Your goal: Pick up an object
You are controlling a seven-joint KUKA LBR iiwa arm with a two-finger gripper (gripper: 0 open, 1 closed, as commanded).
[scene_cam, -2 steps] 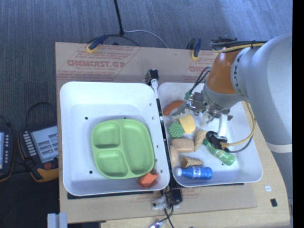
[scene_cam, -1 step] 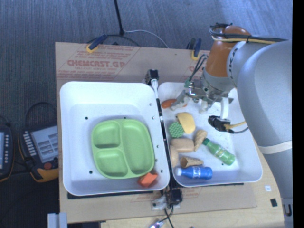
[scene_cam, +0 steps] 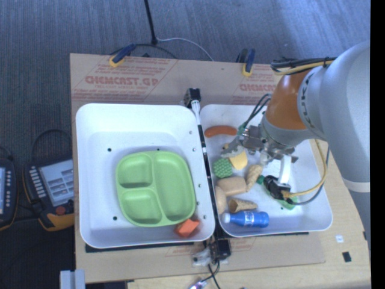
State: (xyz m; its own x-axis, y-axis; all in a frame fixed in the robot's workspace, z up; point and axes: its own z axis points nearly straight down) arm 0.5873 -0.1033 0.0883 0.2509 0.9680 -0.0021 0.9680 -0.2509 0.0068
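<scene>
Fingers (scene_cam: 240,150) over yellow block (scene_cam: 239,161), board (scene_cam: 120,80) printed "CHEMCAST GP"

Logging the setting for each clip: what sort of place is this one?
Most likely a robotics lab bench rigged for grasping trials. Two white bins sit on a clamped board, toy food is piled in the right-hand one beside the arm's gripper, and a green divided tray lies in the left.
</scene>
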